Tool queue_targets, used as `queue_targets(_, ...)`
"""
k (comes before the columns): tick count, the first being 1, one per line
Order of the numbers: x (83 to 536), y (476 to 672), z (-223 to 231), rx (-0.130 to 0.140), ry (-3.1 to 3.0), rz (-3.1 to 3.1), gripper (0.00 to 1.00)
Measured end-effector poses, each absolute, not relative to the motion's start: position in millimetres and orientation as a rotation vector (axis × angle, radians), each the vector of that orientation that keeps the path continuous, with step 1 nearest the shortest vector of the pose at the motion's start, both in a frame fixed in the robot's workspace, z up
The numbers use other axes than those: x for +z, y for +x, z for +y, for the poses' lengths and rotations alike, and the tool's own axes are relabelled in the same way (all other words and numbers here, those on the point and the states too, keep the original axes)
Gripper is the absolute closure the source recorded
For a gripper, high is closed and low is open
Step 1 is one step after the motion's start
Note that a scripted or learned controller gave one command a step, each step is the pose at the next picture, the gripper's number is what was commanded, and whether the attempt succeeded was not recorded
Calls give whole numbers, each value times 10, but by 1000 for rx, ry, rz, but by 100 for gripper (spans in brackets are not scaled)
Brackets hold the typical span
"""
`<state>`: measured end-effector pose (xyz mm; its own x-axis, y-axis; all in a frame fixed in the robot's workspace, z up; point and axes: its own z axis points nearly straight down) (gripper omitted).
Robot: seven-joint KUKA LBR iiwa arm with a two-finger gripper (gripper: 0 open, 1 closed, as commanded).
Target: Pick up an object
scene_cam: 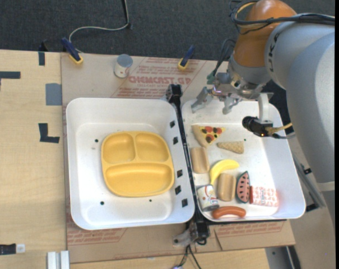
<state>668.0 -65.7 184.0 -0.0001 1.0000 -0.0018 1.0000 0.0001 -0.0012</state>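
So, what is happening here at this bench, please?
A grey robot arm reaches in from the right, and its claw hangs open over the far end of the right bin, with nothing between its fingers. Below it lie toy foods: a pizza slice, a banana, a watermelon slice, a sausage and others. The left bin holds a yellow divided plate. Nothing is picked up yet.

Glossy white plastic bins (79,167), smooth matt yellow plastic tray (138,164), brown cardboard sheet (91,77) on pale wood bench (18,172).
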Motion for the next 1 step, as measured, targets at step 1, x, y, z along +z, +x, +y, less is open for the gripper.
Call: queue_targets(1,1229,6675,-946,-5,2222,2222,0)
